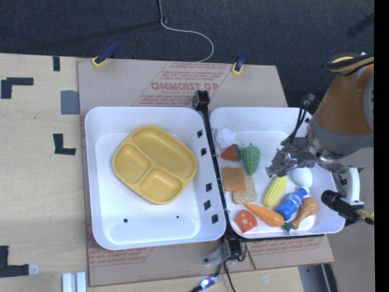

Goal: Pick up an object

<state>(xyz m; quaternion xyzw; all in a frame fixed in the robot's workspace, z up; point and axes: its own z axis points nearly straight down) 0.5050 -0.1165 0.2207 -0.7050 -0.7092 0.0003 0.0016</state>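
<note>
Left bin (97, 163): I see a yellow divided plate (155, 163) lying flat in it. Right bin (267, 115): along its left side I note a toast slice (237, 184), a green pepper (250, 157) and, nearer the front, a carrot (265, 215). Further right lie a corn cob (275, 190) and a blue bottle (292, 204). The gripper (282, 165) hangs just above the corn cob's upper end; whether its jaws are parted or closed I cannot tell.
</note>
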